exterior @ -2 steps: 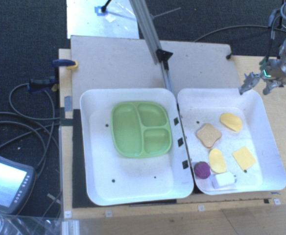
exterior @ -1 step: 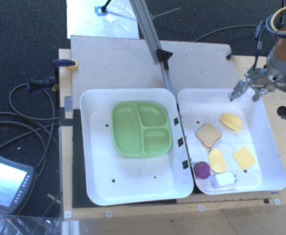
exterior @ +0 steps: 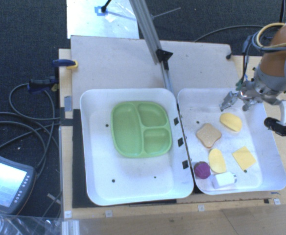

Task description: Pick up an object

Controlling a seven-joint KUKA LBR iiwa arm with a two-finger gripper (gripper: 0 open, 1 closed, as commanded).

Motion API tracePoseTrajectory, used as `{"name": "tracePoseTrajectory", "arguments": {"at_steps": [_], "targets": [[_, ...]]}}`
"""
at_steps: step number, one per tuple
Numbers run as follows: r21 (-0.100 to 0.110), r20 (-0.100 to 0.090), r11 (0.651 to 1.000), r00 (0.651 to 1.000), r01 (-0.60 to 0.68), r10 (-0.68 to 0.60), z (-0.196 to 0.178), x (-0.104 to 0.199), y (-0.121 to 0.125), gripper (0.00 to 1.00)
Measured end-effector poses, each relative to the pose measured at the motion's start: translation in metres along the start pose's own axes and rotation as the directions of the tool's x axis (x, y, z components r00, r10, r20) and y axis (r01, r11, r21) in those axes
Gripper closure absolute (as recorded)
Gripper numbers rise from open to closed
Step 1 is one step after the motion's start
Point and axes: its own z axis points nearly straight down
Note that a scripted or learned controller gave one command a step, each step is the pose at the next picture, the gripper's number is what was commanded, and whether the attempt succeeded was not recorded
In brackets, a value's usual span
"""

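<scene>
Yellow oval piece [exterior: 230, 122] lies flat on the floor of the right bin [exterior: 267, 146], toward its far side, and it is the item nearest the gripper [exterior: 240, 100], which hangs just beyond it with fingers spread apart and nothing between them. It looks like a light, stiff toy food with a smooth, rounded top — likely slippery, so a pinch across its narrow width near the middle seems safest. Just nearer the camera than the oval sits a tan bread slice [exterior: 209, 135]; beyond that, a second yellow piece [exterior: 217, 160], a flat yellow cheese square [exterior: 244, 157], a purple ball [exterior: 202, 170] and a white block [exterior: 224, 179]. Well left of the oval, a green divided plate [exterior: 141, 129] rests in the left bin [exterior: 99, 170].
</scene>
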Motion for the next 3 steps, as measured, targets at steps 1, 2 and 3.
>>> {"name": "tracePoseTrajectory", "arguments": {"at_steps": [1,2,3], "targets": [[-0.002,0.001,1.0,1.0,0.0,0.0,0.04,0.001,0.0,0.0],[-0.009,0.004,1.0,1.0,0.003,-0.003,0.025,0.0,0.002,1.0],[-0.01,0.003,1.0,1.0,-0.005,0.005,-0.023,-0.008,0.003,1.0]]}}
